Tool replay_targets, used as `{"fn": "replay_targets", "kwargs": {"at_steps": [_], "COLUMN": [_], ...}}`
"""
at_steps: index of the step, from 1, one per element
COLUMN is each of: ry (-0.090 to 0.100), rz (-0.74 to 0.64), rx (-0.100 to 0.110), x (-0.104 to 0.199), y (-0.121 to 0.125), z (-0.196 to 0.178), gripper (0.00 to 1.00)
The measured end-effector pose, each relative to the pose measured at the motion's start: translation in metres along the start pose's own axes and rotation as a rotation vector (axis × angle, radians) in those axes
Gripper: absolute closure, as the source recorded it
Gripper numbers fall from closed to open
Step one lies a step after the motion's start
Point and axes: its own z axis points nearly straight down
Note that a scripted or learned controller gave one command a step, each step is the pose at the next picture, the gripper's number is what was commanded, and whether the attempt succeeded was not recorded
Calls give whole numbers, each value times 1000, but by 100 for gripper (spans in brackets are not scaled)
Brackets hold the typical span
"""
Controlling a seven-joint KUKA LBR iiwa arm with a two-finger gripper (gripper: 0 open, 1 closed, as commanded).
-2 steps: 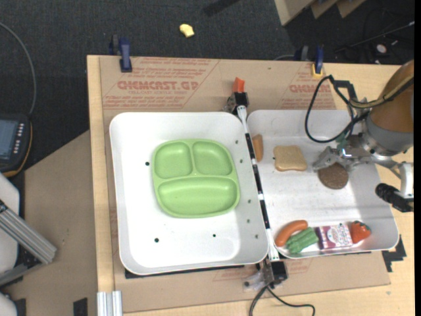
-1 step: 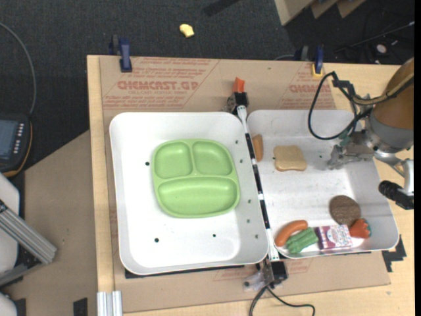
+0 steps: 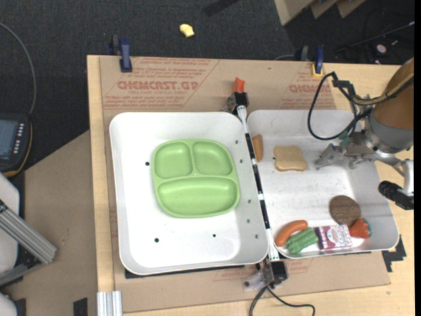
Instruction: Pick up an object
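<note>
Fingers point(image 3: 323, 161) spread and holding nothing, the gripper point(image 3: 339, 159) hovers low over the right bin point(image 3: 387, 188) in the upper right of the frame, close above the bin floor.

The likeliest object to pick, a tan bread slice point(image 3: 290, 158), lies flat just beside the fingers toward frame left, near the bin's upper edge. It is roughly square, so it offers no clear long axis. A short shift to frame left would seem to bring the fingers over it, and being so thin it may be hard to pinch.

A small brown oblong piece point(image 3: 257, 147) lies further left against the divider between the bins, its length running up and down the frame. Toward the lower edge of the same bin, well apart from the fingers, sit a round brown patty point(image 3: 345, 209), an orange sausage point(image 3: 291, 230) touching a green vegetable point(image 3: 302, 241), a printed carton point(image 3: 335, 237) and a red piece point(image 3: 360, 228).

The grey arm point(image 3: 389, 133) reaches in from the right edge, its orange band point(image 3: 399, 101) above the wrist, with black cable looping over it.

In the left bin point(image 3: 125, 176) rests a green divided plate point(image 3: 195, 178). Both bins stand on the desk point(image 3: 164, 78).
</note>
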Motion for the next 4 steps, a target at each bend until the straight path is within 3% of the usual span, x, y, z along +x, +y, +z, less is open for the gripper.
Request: {"fn": "replay_targets", "kwargs": {"at_steps": [1,2,3,4], "ry": [-2,1,9,0], "rz": [5,-4,1,1], "rx": [5,2,9,0], "x": [-10,6,-5,-6], "y": [-66,17,-78,-74], "z": [-40,14,11,0], "gripper": [0,0,0,100]}}
